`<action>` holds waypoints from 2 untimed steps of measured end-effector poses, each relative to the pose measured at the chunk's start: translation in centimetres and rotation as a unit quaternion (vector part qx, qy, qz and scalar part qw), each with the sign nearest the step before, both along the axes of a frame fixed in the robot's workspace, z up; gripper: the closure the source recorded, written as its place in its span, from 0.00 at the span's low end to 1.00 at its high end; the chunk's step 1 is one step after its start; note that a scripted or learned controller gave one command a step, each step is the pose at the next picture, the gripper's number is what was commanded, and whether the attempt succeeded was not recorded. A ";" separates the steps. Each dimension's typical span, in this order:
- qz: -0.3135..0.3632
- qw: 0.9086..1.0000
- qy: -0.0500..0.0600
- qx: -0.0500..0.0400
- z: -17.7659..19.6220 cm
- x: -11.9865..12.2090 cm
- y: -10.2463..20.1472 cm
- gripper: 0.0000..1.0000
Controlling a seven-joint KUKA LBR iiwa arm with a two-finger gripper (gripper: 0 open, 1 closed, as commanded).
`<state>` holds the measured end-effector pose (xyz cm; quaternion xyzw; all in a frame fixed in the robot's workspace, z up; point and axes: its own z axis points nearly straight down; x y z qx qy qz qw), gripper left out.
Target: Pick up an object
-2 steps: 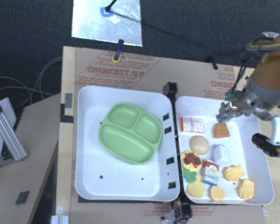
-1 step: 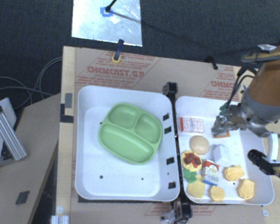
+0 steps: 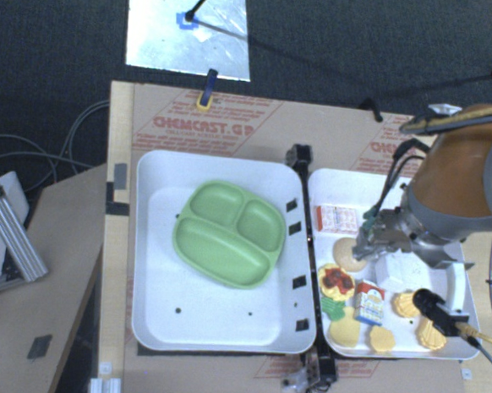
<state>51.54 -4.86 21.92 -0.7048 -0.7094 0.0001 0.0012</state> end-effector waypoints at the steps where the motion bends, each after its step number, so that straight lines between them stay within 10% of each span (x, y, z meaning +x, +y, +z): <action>1: 0.000 1.000 -0.001 0.000 1.2 -1.6 0.9 1.00; 2: -0.002 1.000 -0.002 -0.001 1.5 -1.5 0.0 1.00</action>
